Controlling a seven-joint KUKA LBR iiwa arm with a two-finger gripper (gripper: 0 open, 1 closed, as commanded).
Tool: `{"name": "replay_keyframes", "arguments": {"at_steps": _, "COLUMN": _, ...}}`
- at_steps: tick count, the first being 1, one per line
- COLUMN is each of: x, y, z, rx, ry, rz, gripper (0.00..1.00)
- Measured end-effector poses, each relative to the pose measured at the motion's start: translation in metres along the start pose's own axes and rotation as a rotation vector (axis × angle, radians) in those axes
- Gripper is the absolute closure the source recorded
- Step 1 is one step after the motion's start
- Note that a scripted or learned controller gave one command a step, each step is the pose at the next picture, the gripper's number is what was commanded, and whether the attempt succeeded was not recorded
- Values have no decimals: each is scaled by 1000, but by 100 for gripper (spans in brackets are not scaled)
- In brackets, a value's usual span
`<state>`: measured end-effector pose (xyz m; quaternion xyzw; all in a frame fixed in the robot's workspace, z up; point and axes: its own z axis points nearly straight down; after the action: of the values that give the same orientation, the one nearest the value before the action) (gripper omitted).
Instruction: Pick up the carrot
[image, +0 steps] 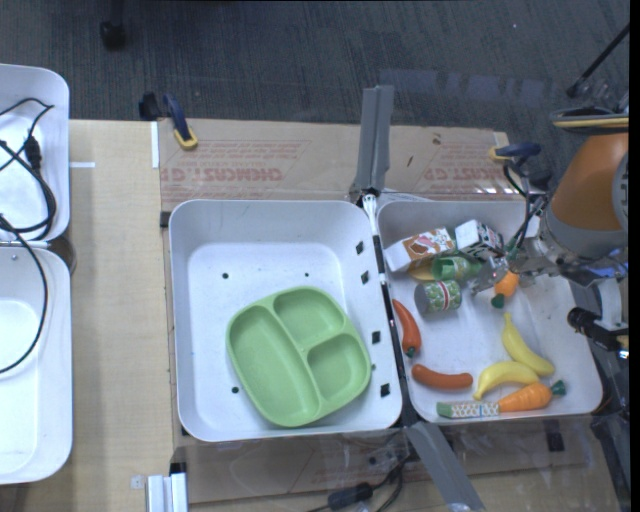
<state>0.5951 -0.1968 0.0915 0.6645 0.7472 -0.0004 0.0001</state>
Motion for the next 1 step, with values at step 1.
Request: {"name": "replay_keyframes", "arguments": {"at_steps": 1, "x": -1, "y": 0, "z": -9, "rx": 0, "ry": 0, "rz": 4, "gripper": 100}}
